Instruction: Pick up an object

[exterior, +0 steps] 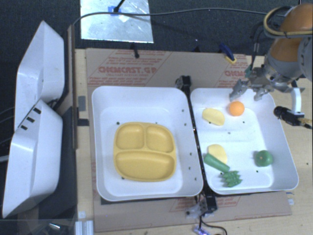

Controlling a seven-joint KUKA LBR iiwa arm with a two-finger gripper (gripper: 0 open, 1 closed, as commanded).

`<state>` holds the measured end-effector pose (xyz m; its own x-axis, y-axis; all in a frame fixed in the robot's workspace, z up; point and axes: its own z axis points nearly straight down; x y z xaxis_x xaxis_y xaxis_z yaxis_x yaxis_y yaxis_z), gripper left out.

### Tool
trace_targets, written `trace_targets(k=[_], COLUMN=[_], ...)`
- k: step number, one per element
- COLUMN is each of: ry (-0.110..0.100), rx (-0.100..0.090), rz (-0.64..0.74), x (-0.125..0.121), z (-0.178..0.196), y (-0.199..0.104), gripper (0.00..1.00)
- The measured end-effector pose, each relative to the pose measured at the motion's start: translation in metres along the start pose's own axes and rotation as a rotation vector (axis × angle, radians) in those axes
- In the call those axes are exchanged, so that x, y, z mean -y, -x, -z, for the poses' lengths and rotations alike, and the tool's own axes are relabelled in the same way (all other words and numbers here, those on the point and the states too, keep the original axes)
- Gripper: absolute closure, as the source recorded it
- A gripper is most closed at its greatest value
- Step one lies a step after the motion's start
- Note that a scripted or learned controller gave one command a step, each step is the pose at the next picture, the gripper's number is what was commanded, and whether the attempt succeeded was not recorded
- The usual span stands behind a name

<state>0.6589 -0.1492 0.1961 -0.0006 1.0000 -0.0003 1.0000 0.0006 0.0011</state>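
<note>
Two shallow white bins sit side by side on the counter point(146, 65). Left bin point(102, 131) carries one yellow divided plate point(145, 151), three compartments, lying flat near the middle. Right bin point(281, 146) carries five small items: an orange ball point(236, 108) near the far rim, a pale yellow piece point(213, 116) just left of it, a second pale yellow piece point(218, 153) nearer the front, a green carrot-shaped toy with a leafy end point(223, 169) touching that second piece, and a green round item point(263, 158) toward the right wall, well apart from the rest. Arm enters from the right, orange band visible at the top corner. Gripper point(254, 88) hangs over the far rim of the right bin, jaws spread, nothing between them. Orange ball lies just below and slightly left of the jaws as seen from above, near one fingertip but apart from it; whether that gap is height or lateral offset cannot be told. First pale yellow piece lies farther left of the jaws. Remaining items sit well apart, toward the near side of the bin. A shiny sheet point(116, 12) lies beyond the counter, at the top of the view.
</note>
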Motion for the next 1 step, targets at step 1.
trace_targets(k=[1], ry=[0.006], rx=[0.0], rz=[0.003], x=[0.0039], z=[0.0728], y=[-0.03], gripper=[0.0])
